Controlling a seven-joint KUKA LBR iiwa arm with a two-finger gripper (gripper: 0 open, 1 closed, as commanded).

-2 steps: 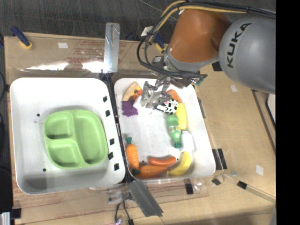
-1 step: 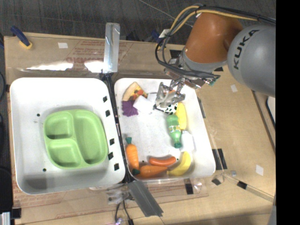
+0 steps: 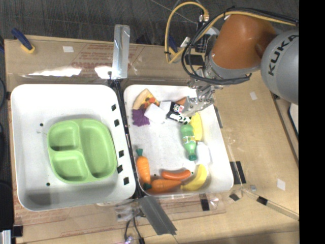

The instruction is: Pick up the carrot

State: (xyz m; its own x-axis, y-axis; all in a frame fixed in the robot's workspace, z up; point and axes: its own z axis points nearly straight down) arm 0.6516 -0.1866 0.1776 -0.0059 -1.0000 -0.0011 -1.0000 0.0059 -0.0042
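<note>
The carrot (image 3: pixel 142 168), orange with a small green top, lies against the left wall of the right bin (image 3: pixel 163 139), near its front corner. A second long orange piece (image 3: pixel 161 186) lies along the front wall just beside it. My gripper (image 3: pixel 196 102) hangs over the back right part of the same bin, above a black and white packet (image 3: pixel 177 112). It is well away from the carrot, and nothing shows in its grasp.
The right bin also holds a pizza slice (image 3: pixel 144 98), a purple piece (image 3: pixel 138 117), a green bottle (image 3: pixel 189 140), two bananas (image 3: pixel 197 127) (image 3: pixel 198 177) and a red sausage (image 3: pixel 175 175). A green divided plate (image 3: pixel 81 150) sits in the left bin (image 3: pixel 30 105).
</note>
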